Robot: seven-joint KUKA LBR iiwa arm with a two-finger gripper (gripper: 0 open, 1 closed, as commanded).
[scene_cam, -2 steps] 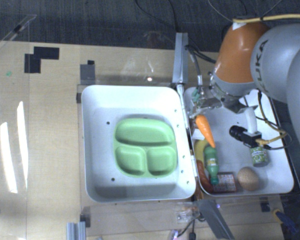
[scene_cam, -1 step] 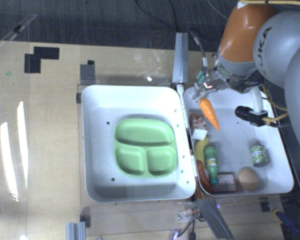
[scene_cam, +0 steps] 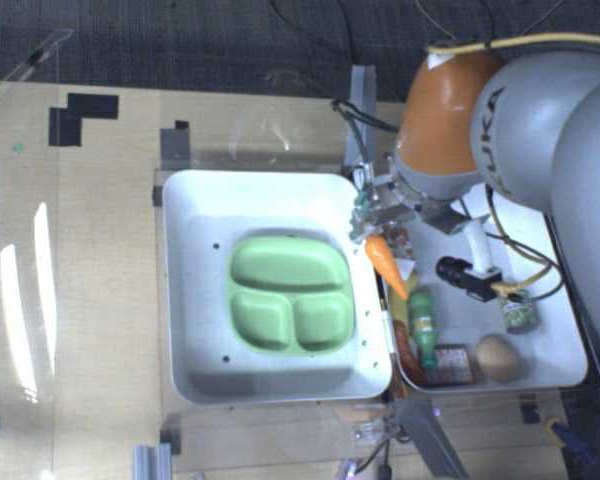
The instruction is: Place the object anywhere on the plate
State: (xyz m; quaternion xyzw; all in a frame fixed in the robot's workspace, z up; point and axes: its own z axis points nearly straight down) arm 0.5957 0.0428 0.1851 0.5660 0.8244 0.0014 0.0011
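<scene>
The grey arm's end effector (scene_cam: pixel 372 218) sits right of frame centre, over the seam between the two shallow white bins; I cannot tell how it is set. An orange carrot (scene_cam: pixel 387 264) hangs just below it, tilted, over the same divider. The green three-compartment plastic plate (scene_cam: pixel 291 293) lies in the left bin (scene_cam: pixel 195 268), a little left of the carrot. A green bottle (scene_cam: pixel 421 319) lies in the right bin (scene_cam: pixel 565 358).

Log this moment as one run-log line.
gripper: over bin divider | carrot: hanging below gripper, grip unclear | plate: in left bin | placement: not done
</scene>
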